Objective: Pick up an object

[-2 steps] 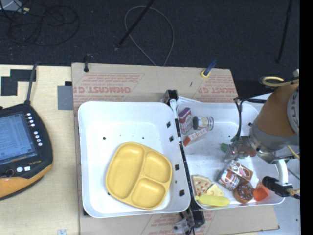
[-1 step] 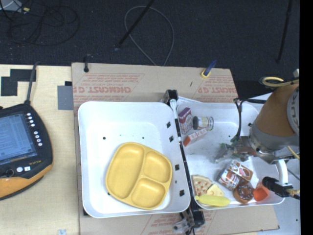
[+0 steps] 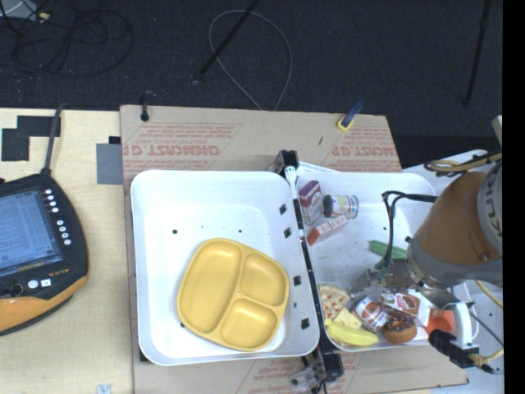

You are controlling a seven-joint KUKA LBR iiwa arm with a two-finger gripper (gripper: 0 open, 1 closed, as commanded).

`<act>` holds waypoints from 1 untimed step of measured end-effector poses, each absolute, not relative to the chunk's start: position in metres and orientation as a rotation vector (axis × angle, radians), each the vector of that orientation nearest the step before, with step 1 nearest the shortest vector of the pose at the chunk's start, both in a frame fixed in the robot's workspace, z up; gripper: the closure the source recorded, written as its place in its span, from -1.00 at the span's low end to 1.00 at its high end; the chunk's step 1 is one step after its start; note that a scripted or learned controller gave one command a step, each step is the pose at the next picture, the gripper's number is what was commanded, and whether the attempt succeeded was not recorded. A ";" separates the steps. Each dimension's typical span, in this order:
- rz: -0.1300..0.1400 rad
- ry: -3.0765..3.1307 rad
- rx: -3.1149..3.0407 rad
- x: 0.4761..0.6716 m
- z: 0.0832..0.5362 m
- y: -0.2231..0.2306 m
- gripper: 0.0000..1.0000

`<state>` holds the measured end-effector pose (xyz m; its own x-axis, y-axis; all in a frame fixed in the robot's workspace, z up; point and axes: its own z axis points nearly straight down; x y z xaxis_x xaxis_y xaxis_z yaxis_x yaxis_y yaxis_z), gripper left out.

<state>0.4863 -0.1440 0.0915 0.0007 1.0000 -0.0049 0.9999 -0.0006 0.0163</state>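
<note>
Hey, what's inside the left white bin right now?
The left bin holds a yellow divided plate with three compartments, lying flat toward its front right. Whatever part of the bin floor lies beneath the plate is covered.

**Around my bench**

To my far side sits a control tablet (image 3: 33,249), black and orange, its screen lit, resting on the pale tabletop (image 3: 57,351). Brown cardboard (image 3: 246,138) lies under my bins. Beyond it, loose cables (image 3: 246,48) loop across dark carpet (image 3: 369,39).
</note>
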 end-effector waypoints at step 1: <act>0.002 2.222 2.221 0.476 0.088 -0.170 -1.00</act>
